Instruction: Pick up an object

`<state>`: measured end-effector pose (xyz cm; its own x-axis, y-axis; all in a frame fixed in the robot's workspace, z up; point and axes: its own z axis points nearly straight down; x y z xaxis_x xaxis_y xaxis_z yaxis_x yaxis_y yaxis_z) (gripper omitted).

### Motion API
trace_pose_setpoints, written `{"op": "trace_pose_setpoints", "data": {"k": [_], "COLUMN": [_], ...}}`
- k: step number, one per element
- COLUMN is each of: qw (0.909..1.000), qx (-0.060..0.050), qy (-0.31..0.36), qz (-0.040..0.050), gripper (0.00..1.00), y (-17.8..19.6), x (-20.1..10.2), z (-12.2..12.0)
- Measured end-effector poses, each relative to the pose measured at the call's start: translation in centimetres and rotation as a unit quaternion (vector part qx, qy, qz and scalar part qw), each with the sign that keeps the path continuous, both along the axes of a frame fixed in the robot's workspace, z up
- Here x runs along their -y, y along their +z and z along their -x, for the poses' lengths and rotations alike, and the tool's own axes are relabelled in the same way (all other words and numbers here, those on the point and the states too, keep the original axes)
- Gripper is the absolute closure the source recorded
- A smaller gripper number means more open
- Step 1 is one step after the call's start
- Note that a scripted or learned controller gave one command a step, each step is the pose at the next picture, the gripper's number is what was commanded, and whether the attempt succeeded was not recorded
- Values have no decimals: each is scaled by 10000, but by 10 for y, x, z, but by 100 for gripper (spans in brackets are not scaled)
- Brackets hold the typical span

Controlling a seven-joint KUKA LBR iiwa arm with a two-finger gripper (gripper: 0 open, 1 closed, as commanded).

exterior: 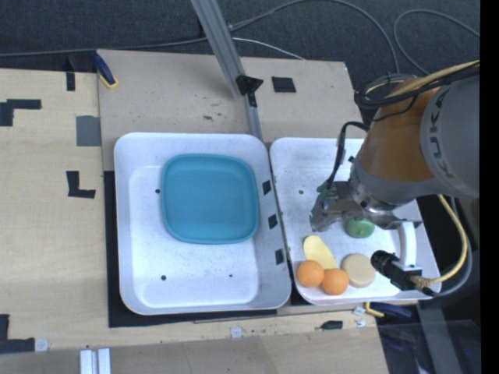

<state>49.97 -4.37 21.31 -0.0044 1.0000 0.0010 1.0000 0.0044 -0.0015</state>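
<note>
The arm reaches in from the right, gripper (pixel 323 213) low over the right bin (pixel 292 170) — finger spread: cannot tell. A green ball (pixel 360 227) lies just right of it.

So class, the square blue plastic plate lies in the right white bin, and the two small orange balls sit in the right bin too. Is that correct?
Not quite. The square blue plastic plate lies in the left white bin, as the camera view shows. The two small orange balls do sit in the right white bin.
</note>
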Motion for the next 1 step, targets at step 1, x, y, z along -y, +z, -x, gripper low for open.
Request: {"op": "trace_pose_setpoints", "data": {"k": [1], "qw": [10000], "qx": [0], "qy": [-1], "qz": [0], "gripper": [100], "y": [-6], "x": [-49], "z": [4]}}
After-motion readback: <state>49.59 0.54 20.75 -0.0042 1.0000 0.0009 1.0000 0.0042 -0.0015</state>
